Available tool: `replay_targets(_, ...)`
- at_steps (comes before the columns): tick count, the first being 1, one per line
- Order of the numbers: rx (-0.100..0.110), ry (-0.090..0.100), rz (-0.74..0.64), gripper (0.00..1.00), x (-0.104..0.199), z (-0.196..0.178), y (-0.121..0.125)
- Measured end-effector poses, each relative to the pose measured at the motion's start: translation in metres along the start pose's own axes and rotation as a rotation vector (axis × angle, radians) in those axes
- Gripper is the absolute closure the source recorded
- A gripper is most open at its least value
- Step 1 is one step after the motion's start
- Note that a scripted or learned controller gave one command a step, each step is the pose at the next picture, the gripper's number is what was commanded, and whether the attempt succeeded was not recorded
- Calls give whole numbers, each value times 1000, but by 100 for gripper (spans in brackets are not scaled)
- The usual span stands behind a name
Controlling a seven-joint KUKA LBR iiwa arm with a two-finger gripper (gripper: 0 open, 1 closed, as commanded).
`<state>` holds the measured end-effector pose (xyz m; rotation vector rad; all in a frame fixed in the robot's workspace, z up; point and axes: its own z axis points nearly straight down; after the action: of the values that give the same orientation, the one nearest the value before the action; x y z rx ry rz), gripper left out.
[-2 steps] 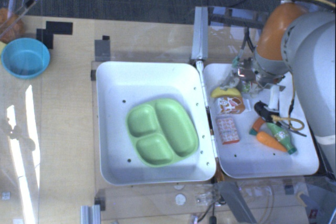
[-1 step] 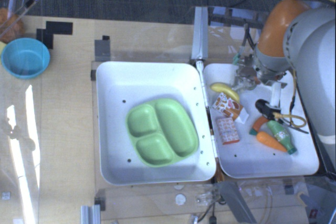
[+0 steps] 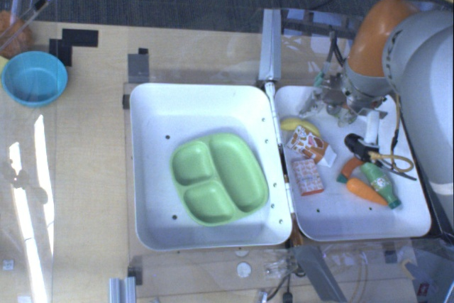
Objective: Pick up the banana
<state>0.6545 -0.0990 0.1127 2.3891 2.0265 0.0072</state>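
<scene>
Green tray (image 3: 220, 178) is sitting mid left bin (image 3: 145, 152); banana (image 3: 293, 124) is lying in right bin (image 3: 418, 220), upper-left, half under a snack packet (image 3: 308, 142) at its 5 o'clock; gripper (image 3: 333, 97) is hanging at banana's 2 o'clock, nothing in it, open/shut can't tell; approach step, I'd judge; next: shifting toward 8 o'clock, dropping onto banana's bare end.

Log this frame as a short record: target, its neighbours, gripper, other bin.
target: banana, right bin, near its left wall, partly under a snack packet
neighbours: second packet, carrot, green bottle
gripper: gripper above the right bin's far end, nothing seen held
other bin: left bin holds a green divided plate
</scene>
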Motion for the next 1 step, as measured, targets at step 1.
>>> replay_targets(1, 26, 4, -190, 0, 14, 28, -2)
